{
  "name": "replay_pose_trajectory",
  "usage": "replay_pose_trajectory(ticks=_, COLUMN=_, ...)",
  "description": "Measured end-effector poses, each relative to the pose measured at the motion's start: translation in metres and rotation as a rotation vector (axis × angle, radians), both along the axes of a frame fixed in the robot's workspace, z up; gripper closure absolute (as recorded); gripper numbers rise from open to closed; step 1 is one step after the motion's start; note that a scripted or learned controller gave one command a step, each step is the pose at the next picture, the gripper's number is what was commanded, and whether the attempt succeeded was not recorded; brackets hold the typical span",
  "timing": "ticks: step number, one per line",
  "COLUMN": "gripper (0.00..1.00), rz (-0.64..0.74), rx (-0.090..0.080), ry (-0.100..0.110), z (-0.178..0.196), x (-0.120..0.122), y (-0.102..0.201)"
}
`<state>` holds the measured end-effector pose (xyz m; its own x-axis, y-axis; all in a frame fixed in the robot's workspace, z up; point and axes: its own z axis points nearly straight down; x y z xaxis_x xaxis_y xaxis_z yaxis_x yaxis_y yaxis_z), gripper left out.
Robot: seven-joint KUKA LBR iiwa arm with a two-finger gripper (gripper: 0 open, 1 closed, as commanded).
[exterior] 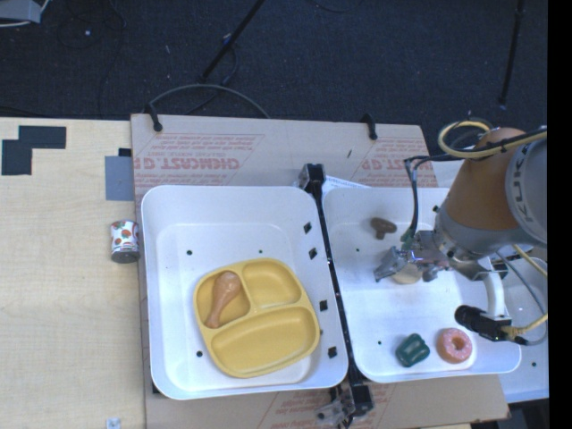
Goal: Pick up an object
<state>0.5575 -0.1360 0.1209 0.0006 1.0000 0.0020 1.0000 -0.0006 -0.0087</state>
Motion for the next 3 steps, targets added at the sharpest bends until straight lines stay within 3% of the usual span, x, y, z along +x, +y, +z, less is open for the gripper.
replay_pose_trajectory(ticks=1, gripper=0.00, rz=0.000, rx=-0.001, ry=-0.004, z=-0.035, x=-0.001, y=0.001)
replay_pose_trajectory(ticks=2, gripper=1.00, rz=-0.004, rx=-0.001, ry=-0.005, z=-0.023, x=0.000, y=0.000)
replay_pose_trajectory(ticks=3, gripper=1.00, rz=0.002, rx=-0.002, ry=-0.010, z=0.025, x=0.009, y=0.003)
